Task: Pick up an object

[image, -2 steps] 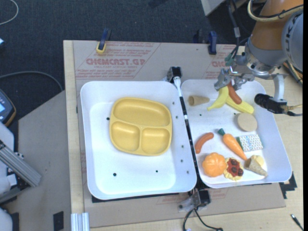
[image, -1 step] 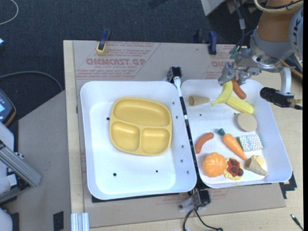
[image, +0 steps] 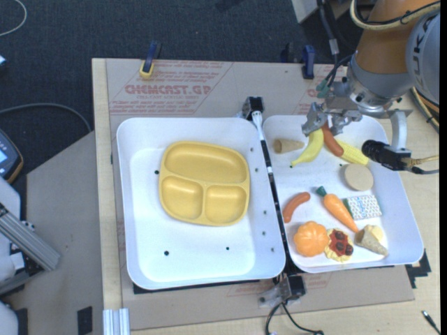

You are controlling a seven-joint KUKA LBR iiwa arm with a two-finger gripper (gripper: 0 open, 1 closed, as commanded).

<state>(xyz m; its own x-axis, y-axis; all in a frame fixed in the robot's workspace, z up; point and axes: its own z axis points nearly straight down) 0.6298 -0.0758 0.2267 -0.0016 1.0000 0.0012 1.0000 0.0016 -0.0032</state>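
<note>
Banana directly under your claw, long axis slanting down-left

Your gripper (image: 327,121) hangs over the far end of the right bin (image: 412,222), and the banana (image: 312,147) lies just below it, running from the fingertips down toward the left. Whether the claw is wide, narrow or pinching it, you cannot tell. A red sausage (image: 332,144) crosses right beside it.

1. The gripper (image: 325,123) hangs over the far end of the right bin (image: 412,230), right above a banana (image: 311,149) and a red sausage (image: 332,142).
2. Nearer lie a carrot (image: 339,211), an orange (image: 311,238) and a second sausage (image: 295,206).
3. The left bin (image: 133,208) holds a yellow divided plate (image: 204,183).
</note>
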